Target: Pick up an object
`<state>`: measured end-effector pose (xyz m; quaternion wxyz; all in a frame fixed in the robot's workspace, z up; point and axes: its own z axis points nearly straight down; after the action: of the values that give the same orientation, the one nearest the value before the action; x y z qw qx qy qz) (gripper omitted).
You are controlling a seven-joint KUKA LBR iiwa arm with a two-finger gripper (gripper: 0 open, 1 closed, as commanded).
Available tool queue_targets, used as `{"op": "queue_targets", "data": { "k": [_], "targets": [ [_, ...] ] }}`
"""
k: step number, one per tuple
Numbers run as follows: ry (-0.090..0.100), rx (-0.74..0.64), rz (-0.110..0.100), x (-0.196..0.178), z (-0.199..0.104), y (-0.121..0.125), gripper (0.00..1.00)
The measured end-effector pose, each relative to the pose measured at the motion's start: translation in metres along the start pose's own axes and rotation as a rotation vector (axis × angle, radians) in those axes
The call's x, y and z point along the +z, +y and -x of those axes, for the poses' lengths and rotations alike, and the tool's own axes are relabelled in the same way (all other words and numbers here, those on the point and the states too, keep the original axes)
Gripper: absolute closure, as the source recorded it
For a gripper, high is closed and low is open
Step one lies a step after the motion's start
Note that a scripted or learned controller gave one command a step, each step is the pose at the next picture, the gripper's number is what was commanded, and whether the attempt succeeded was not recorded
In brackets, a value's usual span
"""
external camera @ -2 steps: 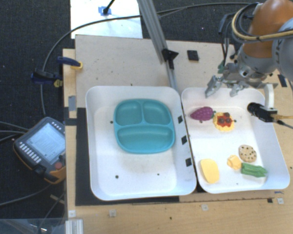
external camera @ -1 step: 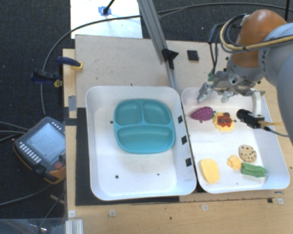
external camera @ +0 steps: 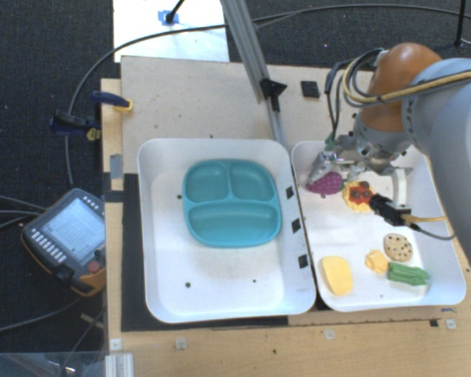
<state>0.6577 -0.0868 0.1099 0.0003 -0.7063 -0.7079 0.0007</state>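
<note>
Your gripper (external camera: 327,166) sits low in the right bin (external camera: 447,289), touching a knobbly purple grape bunch (external camera: 326,184); you cannot tell whether it grips it. Beside it lie an orange-and-red toy (external camera: 359,194), a speckled round cookie (external camera: 397,247), a smooth yellow slab (external camera: 337,275) and a bumpy green piece (external camera: 407,273). Your left bin (external camera: 153,289) carries a glossy teal three-compartment plate (external camera: 231,203).

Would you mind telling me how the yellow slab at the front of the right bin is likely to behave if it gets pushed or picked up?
The yellow slab lies flat and low, so it would probably slide rather than roll or tip. It looks like smooth moulded toy food, likely stiff and light. Its thin profile against the right bin floor may make pinching it awkward.
</note>
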Motion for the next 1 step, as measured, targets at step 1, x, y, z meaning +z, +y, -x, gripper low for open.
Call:
{"op": "queue_targets", "data": {
  "k": [1],
  "targets": [
    [-0.001, 0.0, 0.005, 0.0245, 0.0001, 0.0016, 0.0]
  ]
}}
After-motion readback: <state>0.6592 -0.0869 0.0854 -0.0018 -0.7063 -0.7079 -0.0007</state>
